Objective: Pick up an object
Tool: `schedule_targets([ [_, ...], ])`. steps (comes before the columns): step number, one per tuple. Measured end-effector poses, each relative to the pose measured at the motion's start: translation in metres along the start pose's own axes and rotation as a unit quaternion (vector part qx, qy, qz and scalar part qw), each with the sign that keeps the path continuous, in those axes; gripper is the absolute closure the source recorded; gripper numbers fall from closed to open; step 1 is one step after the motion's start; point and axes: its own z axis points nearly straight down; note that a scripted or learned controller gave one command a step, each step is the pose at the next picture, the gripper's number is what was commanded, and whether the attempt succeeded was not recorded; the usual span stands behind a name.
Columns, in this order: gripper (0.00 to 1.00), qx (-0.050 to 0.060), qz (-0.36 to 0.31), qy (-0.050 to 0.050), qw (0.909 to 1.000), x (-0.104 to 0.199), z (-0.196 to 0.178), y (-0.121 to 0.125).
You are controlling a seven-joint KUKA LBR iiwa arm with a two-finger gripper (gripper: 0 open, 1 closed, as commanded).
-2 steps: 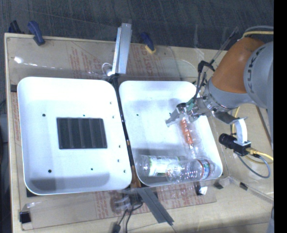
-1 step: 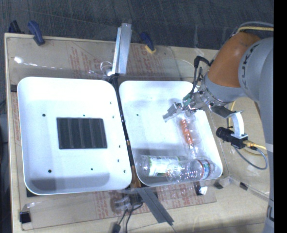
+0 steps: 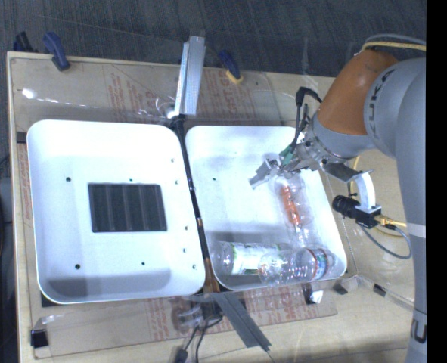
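Nearest the front wall of the right bin (image 3: 208, 203): two clear plastic bottles, one with a green-and-white label (image 3: 246, 257) lying flat, a second clear bottle (image 3: 299, 264) pressed against it toward the corner. Farther back, a slim clear bottle with an orange label (image 3: 293, 206) lying lengthwise, its upper end just under the gripper (image 3: 272, 169), fingers apparently spread and closed on nothing, though hard to tell for certain. Best approached by lowering straight over the slim bottle's middle, straddling its narrow width, closing firmly against the slippery wall, then lifting slowly clear of its neighbours.
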Motion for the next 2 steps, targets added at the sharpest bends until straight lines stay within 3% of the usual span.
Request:
schedule_targets([
  [1, 1.0, 0.0, -0.003, 0.0, 1.0, 0.0, -0.01, 0.001],
  [2, 1.0, 0.0, -0.005, 0.0, 1.0, 0.001, -0.02, 0.001],
])
